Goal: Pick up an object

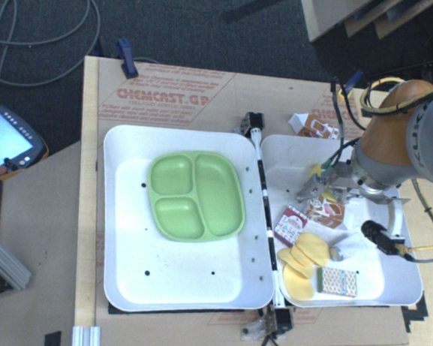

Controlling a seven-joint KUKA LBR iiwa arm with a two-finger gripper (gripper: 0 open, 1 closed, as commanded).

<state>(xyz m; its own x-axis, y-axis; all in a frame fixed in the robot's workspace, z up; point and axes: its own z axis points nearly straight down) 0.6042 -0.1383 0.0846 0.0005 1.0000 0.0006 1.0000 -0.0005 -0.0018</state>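
The gripper (321, 187) is low in the right bin (406, 287), near its upper-left part, under the grey wrist of the arm (400, 139). The wrist hides much of it, so I cannot tell how far open it is or whether it has hold of anything.

Just below it, perhaps touching it, lies a red-and-white packet (327, 209), the likeliest thing to pick up. To the lower left, against the bin's inner wall, lies a red patterned packet (291, 226). Further toward the front lie pale yellow slices (308, 252), overlapping one another, with a green-patterned block (339, 281) just beside them.

The step in hand looks like the descent onto a thing, with the lift not yet done. To do it well, the gripper should be centred over the red-and-white packet and turned to span its narrow side. The packet looks flat and crinkly, so the gripper needs to go nearly to the bin floor before it closes. A straight lift would keep it from dragging the patterned packet, which lies near.

The left bin (122, 220) holds a green divided plate (197, 195), well apart from the gripper. An orange-and-white wrapper (316, 127) lies on the surface (171, 93) behind the right bin.
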